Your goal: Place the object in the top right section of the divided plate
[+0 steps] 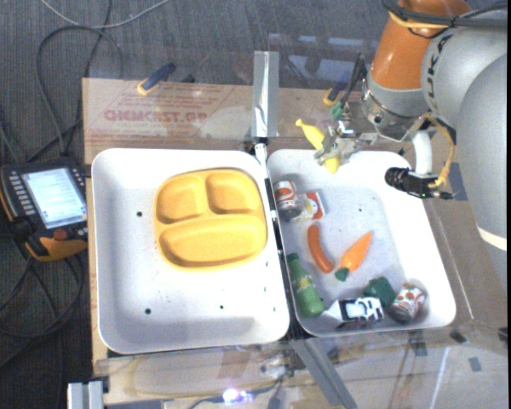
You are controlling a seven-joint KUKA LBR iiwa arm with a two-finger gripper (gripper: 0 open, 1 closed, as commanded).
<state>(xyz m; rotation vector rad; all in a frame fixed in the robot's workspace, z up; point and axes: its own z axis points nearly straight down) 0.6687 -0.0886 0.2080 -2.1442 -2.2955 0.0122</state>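
A yellow divided plate [211, 216] lies in the left white bin [128, 305]; its top right section [235, 192] holds nothing. My gripper [334, 148] hangs over the back rim of the right bin [434, 254], near that bin's far left corner. It is shut on a yellow banana-like toy [309, 132]. The toy sticks out on both sides of the fingers, up-left and down toward the bin.
The right bin holds a small can [285, 198], a red-white packet [312, 204], a red sausage [320, 250], a carrot [355, 254], a green bottle [304, 284], a black-white item [360, 309] and a red-white can [409, 298]. A teach pendant [43, 196] sits left of the bench.
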